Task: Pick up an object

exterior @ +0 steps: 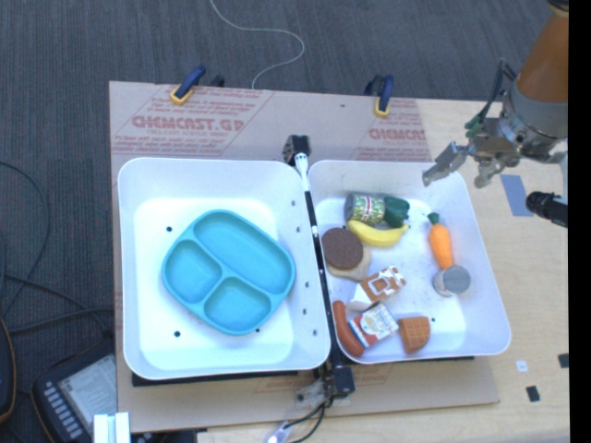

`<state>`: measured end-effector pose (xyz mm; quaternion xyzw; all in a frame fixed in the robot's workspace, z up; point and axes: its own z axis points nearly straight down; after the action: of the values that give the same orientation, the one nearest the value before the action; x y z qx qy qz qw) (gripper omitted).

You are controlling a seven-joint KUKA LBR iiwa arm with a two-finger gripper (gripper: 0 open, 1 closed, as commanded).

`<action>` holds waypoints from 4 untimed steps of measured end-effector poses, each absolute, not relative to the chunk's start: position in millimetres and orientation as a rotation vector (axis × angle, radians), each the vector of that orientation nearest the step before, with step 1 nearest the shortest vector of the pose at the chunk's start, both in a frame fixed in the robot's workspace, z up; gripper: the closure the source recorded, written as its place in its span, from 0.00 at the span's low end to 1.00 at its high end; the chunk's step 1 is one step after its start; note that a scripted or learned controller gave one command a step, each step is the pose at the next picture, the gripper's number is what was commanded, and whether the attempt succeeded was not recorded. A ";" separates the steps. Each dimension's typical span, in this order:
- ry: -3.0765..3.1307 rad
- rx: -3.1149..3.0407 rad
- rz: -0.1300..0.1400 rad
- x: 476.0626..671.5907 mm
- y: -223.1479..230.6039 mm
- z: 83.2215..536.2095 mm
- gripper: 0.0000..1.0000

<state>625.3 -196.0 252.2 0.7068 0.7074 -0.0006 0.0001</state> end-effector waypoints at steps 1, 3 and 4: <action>2.227 2.222 -0.005 667.1 -187.3 101.7 0.00; 2.213 2.214 0.007 609.8 -154.2 99.6 1.00; 2.223 2.219 0.001 584.5 -81.3 184.8 1.00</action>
<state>584.5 -81.3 184.8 0.7064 0.7078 0.0003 0.0003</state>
